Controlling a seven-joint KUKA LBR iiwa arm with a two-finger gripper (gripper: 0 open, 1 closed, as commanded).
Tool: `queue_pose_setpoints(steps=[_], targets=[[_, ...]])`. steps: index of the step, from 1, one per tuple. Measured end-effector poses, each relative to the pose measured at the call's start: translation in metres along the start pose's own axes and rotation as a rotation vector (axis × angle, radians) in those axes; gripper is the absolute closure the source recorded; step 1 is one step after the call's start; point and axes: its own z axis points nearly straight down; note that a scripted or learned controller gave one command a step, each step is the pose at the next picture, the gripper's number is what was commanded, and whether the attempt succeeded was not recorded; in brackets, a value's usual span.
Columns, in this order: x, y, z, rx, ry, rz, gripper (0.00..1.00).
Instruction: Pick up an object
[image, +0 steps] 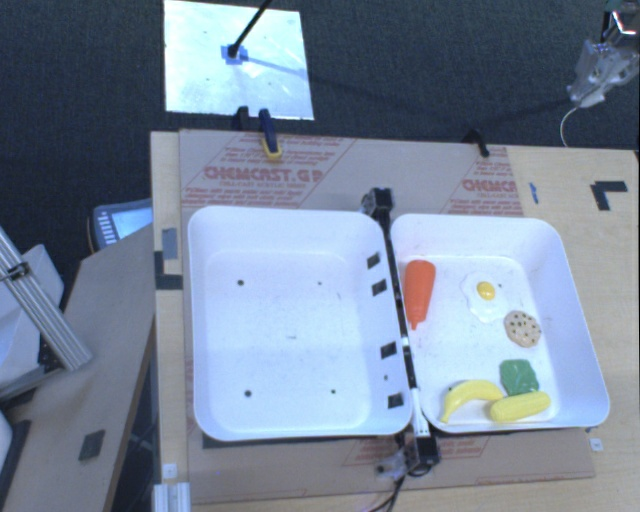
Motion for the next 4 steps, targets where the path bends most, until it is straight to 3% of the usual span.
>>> queue_pose_setpoints(steps=[4], targets=[[0.000, 0.002, -0.046, -0.014, -0.006, -0.020, 1.00]])
